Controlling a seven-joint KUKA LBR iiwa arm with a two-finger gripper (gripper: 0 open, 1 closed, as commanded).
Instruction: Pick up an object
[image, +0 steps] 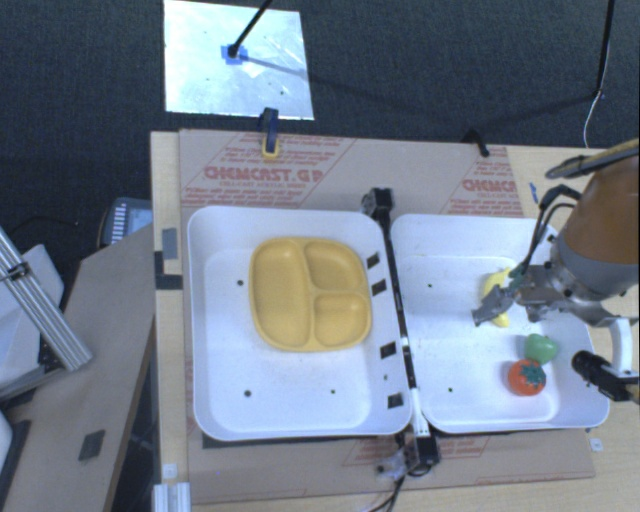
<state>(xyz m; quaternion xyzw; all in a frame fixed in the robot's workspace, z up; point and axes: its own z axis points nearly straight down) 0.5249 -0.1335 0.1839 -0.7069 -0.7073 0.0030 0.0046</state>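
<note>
A small yellow object is being approached in the right bin — nothing is being lifted yet — by the gripper, its jaws too blurred for their state to be told, beside a green piece and a red-orange one.

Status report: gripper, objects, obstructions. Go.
Gripper low in right bin, at yellow object. Nothing seen held. Green object and orange-red object loose nearby. Yellow tray in left bin.

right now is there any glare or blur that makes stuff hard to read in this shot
Camera view: strong glare on the shiny sheet at the top; both white bins are bright but legible; the gripper is soft against the yellow object, so its fingers are unclear; the tomato toy is sharp enough.
</note>
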